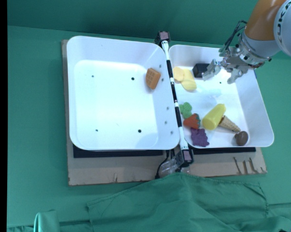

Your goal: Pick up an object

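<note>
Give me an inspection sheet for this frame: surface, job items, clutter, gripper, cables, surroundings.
Surface: two white bins, left bin and right bin, on cardboard over green cloth.
Job items: orange waffle toy in left bin; in right bin yellow pieces, black block, green toy, strawberry, purple grapes, ice-cream cone, brown piece.
Clutter: nothing seen.
Gripper: gripper open above the right bin's far end, holding nothing.
Cables: black wiring at the wrist.
Surroundings: crumpled green cloth in front.
</note>
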Robot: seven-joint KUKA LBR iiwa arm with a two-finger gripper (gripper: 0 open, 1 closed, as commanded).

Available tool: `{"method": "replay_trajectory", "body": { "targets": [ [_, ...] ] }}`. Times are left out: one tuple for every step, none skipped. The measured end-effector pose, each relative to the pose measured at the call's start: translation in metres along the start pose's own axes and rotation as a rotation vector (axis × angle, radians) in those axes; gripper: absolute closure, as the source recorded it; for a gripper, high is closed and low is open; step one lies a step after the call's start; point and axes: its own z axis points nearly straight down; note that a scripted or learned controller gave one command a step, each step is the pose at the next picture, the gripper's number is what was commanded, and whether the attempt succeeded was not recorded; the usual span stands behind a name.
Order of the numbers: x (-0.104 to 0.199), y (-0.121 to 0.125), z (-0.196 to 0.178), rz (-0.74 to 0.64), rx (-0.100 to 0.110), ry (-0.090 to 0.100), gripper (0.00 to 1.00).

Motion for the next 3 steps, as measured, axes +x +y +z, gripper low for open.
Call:
{"method": "replay_trajectory", "body": {
  "targets": [
    [0.011,0.045,0.046,-0.001,-0.002,0.002,0.0],
    [0.051,0.044,0.052,-0.004,-0.009,-0.002,0.0],
    [0.049,0.044,0.038,0.0,-0.011,-0.001,1.0]
  ]
}}
